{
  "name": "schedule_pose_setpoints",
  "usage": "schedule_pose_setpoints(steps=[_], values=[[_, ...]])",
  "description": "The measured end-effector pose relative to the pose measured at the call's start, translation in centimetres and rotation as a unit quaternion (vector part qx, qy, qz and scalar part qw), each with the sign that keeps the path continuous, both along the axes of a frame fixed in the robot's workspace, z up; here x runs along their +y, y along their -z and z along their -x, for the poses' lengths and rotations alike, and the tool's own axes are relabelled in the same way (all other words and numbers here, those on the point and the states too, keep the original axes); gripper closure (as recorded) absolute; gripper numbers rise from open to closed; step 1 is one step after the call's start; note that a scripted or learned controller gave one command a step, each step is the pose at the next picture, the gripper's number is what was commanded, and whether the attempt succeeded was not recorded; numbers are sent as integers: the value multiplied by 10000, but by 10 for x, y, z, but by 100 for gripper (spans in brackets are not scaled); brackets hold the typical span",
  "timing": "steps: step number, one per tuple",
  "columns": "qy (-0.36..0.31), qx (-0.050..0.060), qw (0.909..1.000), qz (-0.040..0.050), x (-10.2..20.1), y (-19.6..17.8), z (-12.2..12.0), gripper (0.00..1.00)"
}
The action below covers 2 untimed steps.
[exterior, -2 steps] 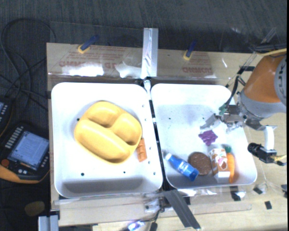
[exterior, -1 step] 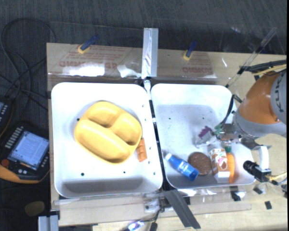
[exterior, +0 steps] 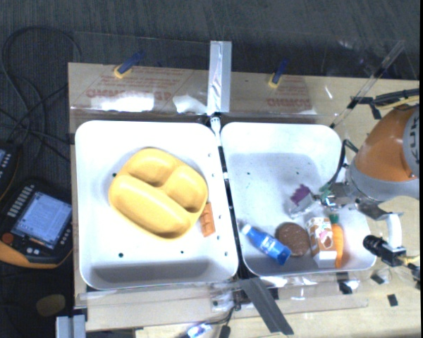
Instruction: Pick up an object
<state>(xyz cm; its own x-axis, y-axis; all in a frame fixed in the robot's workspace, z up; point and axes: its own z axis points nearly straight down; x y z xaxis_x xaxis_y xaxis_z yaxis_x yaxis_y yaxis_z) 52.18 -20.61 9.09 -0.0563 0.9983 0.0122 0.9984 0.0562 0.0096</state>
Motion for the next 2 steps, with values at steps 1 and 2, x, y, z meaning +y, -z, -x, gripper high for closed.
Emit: schedule_pose_setpoints(steps=[1, 2], values=[[-140, -83, 9999, 26, -4, -3, 25, 0], [-125, -80, 9999, 60, -6, -10, 26, 100]])
